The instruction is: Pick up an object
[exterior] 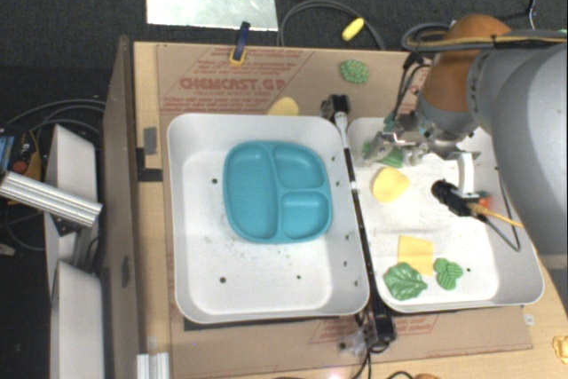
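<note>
My gripper (397, 146) hangs low over the far left corner of the right bin (524, 275). A green leafy piece (391, 159) pokes out just beneath it, and I cannot tell if it is gripped. Just in front lies a round yellow piece (390, 185). Nearer the front of this bin lie a yellow square block (415, 247), a large green leaf (406, 281) and a small green piece (448, 272). The arm's grey body (524, 129) covers the bin's far right part.
The left bin (200, 280) holds a blue divided plate (276, 192). Behind the bins, on the cardboard, lie a green knobbly piece (354, 71) and a pale yellow piece (284, 107). A small black and white tool (337, 110) rests on the far end of the divider.
</note>
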Available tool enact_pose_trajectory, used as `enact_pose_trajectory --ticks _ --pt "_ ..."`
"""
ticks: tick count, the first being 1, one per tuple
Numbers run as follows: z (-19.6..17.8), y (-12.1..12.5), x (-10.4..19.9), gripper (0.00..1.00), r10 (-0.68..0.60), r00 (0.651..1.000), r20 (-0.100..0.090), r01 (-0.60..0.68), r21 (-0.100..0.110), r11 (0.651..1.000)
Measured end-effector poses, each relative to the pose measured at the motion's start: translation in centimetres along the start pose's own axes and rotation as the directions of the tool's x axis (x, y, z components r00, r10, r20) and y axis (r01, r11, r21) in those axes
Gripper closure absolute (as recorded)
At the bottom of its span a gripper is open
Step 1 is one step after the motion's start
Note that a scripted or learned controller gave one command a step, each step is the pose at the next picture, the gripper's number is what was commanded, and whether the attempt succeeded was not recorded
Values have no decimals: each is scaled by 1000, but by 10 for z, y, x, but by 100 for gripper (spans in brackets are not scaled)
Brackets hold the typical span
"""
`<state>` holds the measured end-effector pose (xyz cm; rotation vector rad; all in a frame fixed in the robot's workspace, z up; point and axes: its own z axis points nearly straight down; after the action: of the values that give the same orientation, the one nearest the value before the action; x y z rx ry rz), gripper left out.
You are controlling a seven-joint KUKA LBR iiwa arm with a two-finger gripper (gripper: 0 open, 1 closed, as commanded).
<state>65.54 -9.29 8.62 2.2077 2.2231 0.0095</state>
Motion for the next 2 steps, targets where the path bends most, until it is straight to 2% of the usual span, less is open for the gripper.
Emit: enact_pose_trajectory --ticks 1,2 --pt "2 -14 3 0 6 1000 -1 -6 9 1000" --pt "2 -19 4 0 6 1000 -1 -6 9 1000"
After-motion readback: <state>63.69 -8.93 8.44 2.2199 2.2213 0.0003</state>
